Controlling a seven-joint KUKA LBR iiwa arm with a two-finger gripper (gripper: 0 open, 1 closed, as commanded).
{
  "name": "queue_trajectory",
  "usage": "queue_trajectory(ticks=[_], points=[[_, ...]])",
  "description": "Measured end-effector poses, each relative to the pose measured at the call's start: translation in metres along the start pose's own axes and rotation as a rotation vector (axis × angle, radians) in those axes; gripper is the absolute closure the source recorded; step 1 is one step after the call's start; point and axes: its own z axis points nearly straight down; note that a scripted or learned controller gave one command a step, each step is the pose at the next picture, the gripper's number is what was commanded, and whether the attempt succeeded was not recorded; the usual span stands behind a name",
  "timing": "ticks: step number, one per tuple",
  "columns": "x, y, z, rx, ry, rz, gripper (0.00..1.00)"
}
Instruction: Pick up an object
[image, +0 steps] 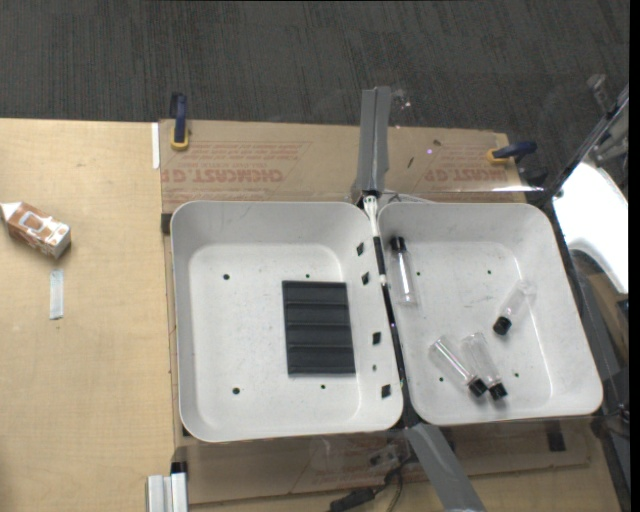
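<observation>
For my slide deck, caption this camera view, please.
Two white bins: black ridged block in the left, four clear black-capped tubes in the right.

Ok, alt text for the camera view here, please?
Two shallow white bins sit side by side on a cardboard-covered bench: the left bin holds a ribbed black rectangular block, the right bin four clear plastic tubes with black caps, one by its left wall.

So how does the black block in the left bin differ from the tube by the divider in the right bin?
The black block is dark, opaque, broad, flat and ribbed; the tube is clear and slim with a black cap. The block lies mid-floor in the left bin; the tube lies near the right bin's left wall. Both lie lengthwise, top to bottom.
</observation>
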Motion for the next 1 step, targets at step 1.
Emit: queue_trajectory(ticks=[1], points=[[0.0011,-0.0091,0.1785,0.0,0.001,-0.022,0.0]])
